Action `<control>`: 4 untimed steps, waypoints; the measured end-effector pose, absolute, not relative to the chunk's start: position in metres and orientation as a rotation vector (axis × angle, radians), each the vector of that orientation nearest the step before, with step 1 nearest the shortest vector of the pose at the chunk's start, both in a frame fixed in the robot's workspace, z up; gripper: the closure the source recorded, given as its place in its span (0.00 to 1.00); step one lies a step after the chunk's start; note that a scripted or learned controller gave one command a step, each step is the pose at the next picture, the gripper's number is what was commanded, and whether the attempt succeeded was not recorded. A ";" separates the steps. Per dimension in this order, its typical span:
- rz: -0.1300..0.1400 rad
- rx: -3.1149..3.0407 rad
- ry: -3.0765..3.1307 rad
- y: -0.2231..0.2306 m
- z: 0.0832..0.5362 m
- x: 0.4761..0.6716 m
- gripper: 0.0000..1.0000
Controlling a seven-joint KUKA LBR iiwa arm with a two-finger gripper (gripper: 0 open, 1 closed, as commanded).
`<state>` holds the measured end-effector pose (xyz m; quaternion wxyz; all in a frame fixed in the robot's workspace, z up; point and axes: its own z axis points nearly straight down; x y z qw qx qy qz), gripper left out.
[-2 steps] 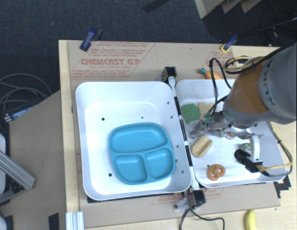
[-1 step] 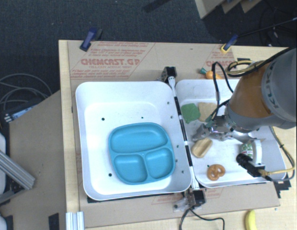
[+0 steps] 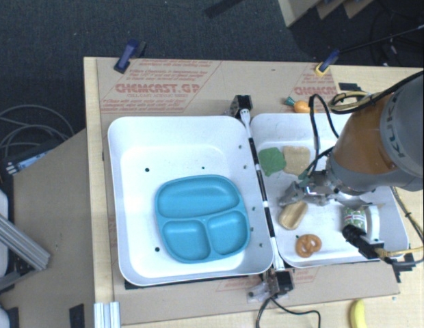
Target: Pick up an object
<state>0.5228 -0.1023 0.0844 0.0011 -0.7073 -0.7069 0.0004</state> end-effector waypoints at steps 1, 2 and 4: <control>0.001 -2.220 -2.219 -0.104 0.085 0.507 0.00; -0.001 -2.222 -2.222 -0.096 0.084 0.512 0.00; -0.002 -2.220 -2.222 -0.009 0.185 0.543 1.00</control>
